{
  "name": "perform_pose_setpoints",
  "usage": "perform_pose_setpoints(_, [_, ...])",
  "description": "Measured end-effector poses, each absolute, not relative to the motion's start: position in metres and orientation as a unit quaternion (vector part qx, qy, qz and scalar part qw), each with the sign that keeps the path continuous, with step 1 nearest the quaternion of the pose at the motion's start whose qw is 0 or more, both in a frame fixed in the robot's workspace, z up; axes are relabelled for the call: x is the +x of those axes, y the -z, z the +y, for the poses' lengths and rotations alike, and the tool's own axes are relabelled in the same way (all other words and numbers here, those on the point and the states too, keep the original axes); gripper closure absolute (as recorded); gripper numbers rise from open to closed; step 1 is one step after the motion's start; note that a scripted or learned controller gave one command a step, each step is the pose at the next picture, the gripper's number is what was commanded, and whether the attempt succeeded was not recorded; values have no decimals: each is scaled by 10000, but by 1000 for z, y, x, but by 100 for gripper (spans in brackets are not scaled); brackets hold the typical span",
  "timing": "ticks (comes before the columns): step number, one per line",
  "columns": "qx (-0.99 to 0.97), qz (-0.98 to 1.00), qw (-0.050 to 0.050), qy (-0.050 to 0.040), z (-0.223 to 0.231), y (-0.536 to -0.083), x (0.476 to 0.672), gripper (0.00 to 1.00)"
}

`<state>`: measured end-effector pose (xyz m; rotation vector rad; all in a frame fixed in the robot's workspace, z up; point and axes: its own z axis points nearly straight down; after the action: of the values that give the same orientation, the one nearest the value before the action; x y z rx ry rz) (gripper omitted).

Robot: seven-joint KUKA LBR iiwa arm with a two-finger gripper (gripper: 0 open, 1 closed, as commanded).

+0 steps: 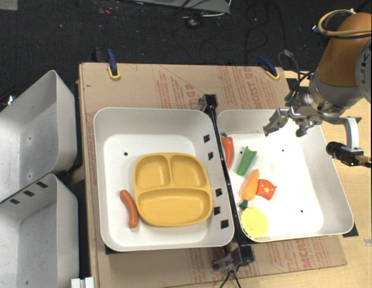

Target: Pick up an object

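Observation:
My gripper [288,127] hangs over the far side of the right bin [306,221], fingers spread open with nothing between them. Toys lie along that bin's left side, below and left of the gripper: a red pepper [228,150] against the left wall, a green piece [246,159], an orange carrot [251,185], a red block with a yellow star [266,188] and a yellow round piece [254,222] near the front corner. None of them touches the gripper.
The left bin [108,161] holds a yellow divided plate [172,189] and a brown-orange sausage [129,208] beside it. A black divider [217,155] runs between the bins. Two spare white bins [30,161] stand off the bench at the left.

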<state>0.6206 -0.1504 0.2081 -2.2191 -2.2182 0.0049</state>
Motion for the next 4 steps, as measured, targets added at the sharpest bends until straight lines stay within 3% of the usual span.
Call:
perform_pose_setpoints(2, [-7077,-7065,17,-12,-158,-95,606,0])
perform_pose_setpoints(3, [-7076,-7066,-12,4,-158,-109,608,100])
perform_pose_setpoints(4, [-7060,-7082,-34,19,-157,-163,620,100])
